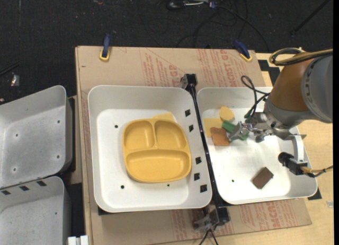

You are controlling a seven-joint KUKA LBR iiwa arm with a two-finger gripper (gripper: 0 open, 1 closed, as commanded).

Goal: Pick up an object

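Green object (231, 128) lies in the right bin (275, 191), touching a brown piece (220, 137) and just below a yellow piece (226, 113). The pincer (242, 131) sits right against that green object; whether it grips it cannot be told. A dark brown block (261, 177) rests well away, toward the bin's near edge. A yellow divided plate (157, 150) fills the left bin (106, 185).

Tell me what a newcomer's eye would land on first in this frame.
The big yellow divided tray in the left bin stands out most. Next comes the grey arm with its pincer low in the right bin, at a green piece among small yellow and brown bits.
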